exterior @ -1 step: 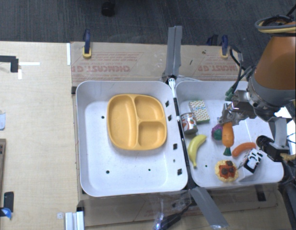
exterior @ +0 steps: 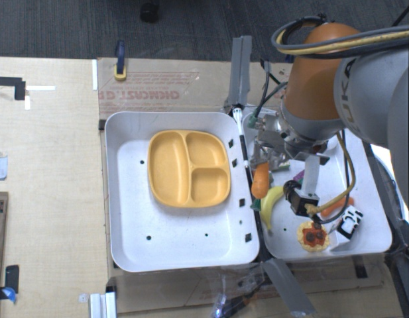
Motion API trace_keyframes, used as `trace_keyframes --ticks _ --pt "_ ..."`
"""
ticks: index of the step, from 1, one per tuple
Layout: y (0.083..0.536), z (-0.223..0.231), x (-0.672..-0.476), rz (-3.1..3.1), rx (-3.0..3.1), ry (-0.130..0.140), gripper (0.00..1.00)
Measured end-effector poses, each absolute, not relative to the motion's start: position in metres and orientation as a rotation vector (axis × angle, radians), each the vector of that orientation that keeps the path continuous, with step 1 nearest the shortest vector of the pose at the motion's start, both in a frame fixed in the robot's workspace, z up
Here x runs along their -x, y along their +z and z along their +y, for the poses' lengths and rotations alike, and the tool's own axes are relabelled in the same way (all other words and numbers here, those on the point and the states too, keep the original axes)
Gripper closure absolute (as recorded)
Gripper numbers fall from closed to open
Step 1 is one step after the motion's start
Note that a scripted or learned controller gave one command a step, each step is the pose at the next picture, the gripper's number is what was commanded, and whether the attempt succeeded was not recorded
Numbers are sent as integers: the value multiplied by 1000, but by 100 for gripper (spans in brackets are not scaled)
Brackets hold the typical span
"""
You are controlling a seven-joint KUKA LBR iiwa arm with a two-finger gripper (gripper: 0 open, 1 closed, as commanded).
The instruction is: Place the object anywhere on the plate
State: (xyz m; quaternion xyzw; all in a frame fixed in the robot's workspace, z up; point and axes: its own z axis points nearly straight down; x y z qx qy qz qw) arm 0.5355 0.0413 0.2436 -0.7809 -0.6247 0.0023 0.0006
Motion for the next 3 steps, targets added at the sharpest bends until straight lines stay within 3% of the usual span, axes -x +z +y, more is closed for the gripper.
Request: trace_keyframes --ticks 1,2,3 --pt "303 24 -556 -2233 2211 5 100" --pt "226 71 -585 -2444 1971 6 100" --pt "199 113 -610 -2457 1958 4 100"
